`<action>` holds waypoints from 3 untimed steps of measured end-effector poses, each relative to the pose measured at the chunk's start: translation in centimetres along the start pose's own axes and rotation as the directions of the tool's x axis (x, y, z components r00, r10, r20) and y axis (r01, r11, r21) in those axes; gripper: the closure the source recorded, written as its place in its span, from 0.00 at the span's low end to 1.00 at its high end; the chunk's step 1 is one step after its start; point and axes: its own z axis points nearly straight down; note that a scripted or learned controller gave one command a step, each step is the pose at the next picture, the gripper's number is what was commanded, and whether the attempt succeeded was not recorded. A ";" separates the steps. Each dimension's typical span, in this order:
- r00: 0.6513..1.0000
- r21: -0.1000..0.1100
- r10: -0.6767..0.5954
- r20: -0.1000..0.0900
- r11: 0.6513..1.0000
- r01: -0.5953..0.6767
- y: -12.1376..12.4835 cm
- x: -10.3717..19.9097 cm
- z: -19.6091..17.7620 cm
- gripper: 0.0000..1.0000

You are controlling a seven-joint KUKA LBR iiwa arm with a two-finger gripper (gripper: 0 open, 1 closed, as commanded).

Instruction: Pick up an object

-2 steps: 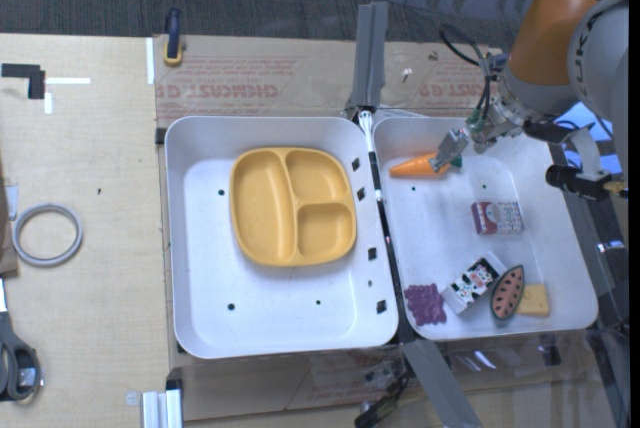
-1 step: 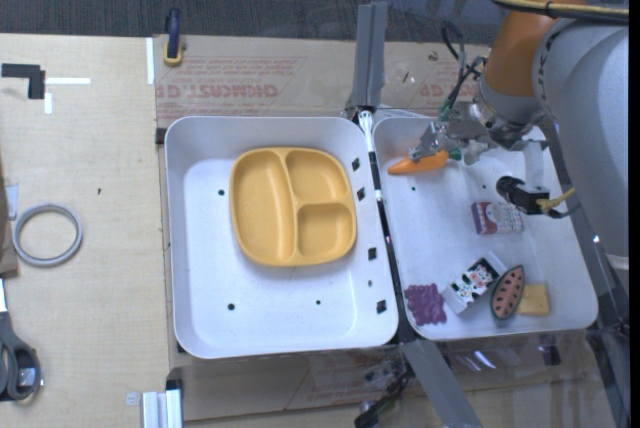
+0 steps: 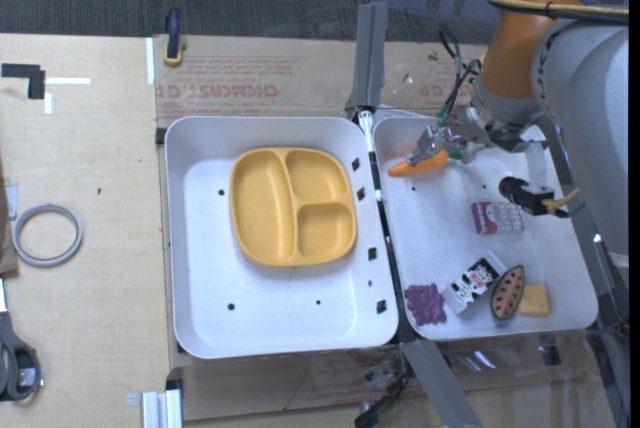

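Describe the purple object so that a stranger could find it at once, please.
Look at the right bin, at the corner nearest the camera beside the divider. The purple grapes lie there, left of a black-and-white carton. Nothing else in that bin is purple and bumpy.

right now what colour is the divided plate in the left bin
Yellow-orange, plain with no pattern; the plate shows in the camera view.

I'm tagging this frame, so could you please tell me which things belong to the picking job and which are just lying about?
Job:
claw
carrot at the claw, grasp unclear
right bin
grapes
carton
watermelon slice
cheese
packet

Lying about:
left bin
yellow plate
tape roll
scissors
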 end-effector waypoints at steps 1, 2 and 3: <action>1.000 -0.002 -0.003 0.002 1.000 0.003 0.1 -0.1 -1.2 1.00; 1.000 0.016 0.001 -0.004 1.000 -0.001 -0.1 3.3 -9.2 1.00; 0.999 0.019 0.036 -0.004 0.999 -0.036 -6.6 5.2 -10.3 1.00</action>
